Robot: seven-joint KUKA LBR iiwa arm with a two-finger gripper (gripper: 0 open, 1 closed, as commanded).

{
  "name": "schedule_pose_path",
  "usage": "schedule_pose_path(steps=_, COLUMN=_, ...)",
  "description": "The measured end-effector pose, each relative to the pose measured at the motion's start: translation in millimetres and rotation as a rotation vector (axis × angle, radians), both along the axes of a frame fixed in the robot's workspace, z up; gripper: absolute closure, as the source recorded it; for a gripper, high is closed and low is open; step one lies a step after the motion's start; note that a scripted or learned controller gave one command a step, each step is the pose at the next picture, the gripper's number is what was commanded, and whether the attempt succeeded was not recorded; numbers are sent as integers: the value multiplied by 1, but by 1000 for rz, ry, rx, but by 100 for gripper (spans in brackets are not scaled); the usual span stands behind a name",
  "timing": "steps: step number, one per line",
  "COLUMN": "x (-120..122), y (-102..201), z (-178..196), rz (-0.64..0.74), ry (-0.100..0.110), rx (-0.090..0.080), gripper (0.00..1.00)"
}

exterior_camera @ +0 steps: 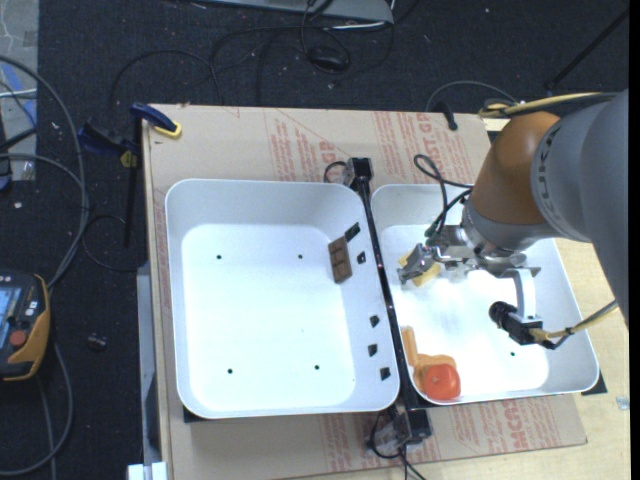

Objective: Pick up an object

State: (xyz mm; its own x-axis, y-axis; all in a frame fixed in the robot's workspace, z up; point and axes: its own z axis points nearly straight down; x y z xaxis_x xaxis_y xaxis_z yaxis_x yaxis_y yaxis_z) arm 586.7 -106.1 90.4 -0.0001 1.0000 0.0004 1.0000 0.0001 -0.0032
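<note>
My gripper (421,265) hangs over the left part of the right bin (560,298), near the divider. A small yellow object (422,277) shows right at its tip, and I cannot tell whether it is held or lying beneath. At that bin's front left corner a red round object (440,380) rests against an orange stick-like piece (409,345). In the left bin (200,268), a brown flat block (340,261) leans at the right wall, with a small dark piece (352,234) just above it.
The grey arm with its orange band (510,173) comes in from the right above the right bin's back half. Several small black clips (375,320) sit along the divider between the bins. Cables and a blue-yellow clamp (152,118) lie beyond the bench's back left corner.
</note>
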Motion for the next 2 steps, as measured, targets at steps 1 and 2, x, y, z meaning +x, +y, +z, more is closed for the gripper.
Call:
schedule_pose_path(steps=1, x=1, y=0, z=12, rz=0, ry=-4, rx=0, gripper=100)
schedule_pose_path(steps=2, x=3, y=2, z=54, rz=0, ry=-6, rx=-1, gripper=100)
